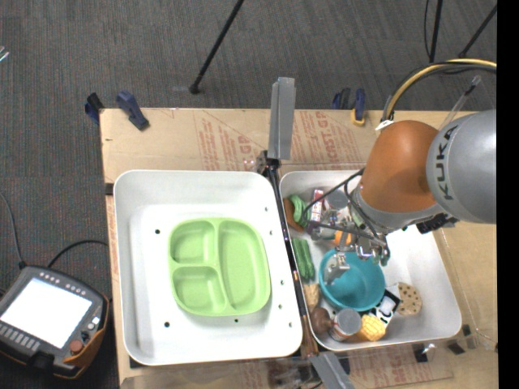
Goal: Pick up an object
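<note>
Gripper [357,245] low in the right bin [438,254], teal bowl [352,282] just beneath it. I cannot tell the jaw opening or any hold. I judge the pick not yet done.

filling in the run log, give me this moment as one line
arm: over right bin | end effector: above teal bowl, grasp unclear | left bin: green divided plate
</note>
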### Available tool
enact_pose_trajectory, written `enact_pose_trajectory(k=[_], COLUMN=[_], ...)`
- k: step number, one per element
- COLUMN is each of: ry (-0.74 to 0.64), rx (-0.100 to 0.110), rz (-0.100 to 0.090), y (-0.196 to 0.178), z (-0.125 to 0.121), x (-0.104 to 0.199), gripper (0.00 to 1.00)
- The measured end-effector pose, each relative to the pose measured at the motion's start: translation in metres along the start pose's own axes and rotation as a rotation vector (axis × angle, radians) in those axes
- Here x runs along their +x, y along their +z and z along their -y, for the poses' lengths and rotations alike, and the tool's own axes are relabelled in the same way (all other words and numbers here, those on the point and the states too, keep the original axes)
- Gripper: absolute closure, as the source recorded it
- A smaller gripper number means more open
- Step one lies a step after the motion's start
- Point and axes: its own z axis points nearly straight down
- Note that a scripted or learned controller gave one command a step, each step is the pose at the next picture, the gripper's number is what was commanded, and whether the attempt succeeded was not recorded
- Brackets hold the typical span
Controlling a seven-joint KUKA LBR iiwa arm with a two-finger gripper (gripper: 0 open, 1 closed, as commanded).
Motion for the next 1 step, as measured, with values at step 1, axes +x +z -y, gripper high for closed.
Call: enact_pose_trajectory(k=[1], ry=[-0.005], rx=[0.008], rz=[0.01], y=[-0.0138], z=[0.0025], x=[-0.0036], gripper=[1.0])
